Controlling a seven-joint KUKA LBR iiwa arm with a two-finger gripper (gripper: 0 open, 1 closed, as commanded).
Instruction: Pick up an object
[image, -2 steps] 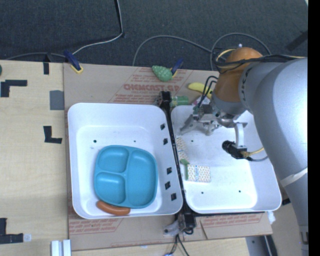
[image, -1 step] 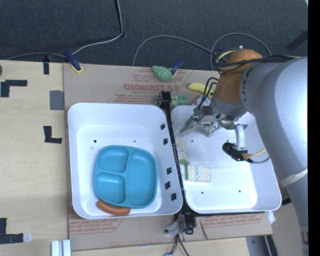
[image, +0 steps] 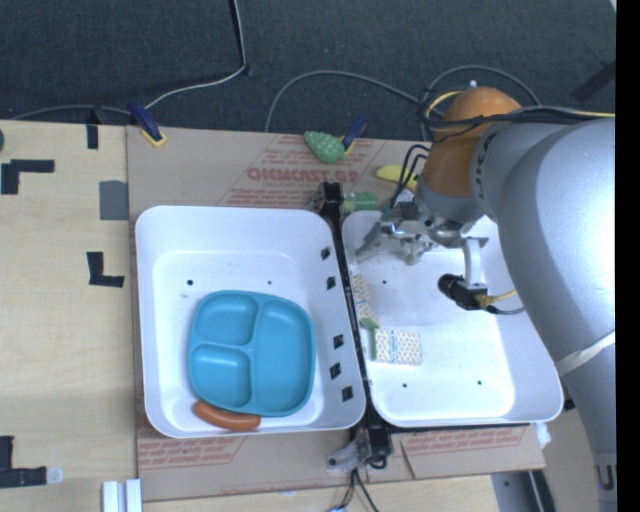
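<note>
Objects available for picking lie in two white bins, described here from the left bin (image: 160, 300) outward. A blue divided plate (image: 250, 352) rests flat on that bin's floor, toward the near wall. An orange sausage-shaped piece (image: 227, 417) lies just beside the plate's near edge, touching or almost touching it, lodged against the bin's near wall, which probably limits approach from that side. Across the black divider, the right bin (image: 500, 390) holds a small patterned packet (image: 398, 346), flat, close to the divider. A thin pale strip (image: 360, 291) lies beyond the packet, also along the divider. The gripper (image: 405, 238) hangs over the right bin's far corner, apart from the packet. The state of the jaws cannot be determined; nothing is seen between them. Judged from this layout, the approach step is in hand and no object is lifted yet. Behind the bins, a green item (image: 325, 145) sits on the cardboard-covered surface (image: 200, 180).
</note>
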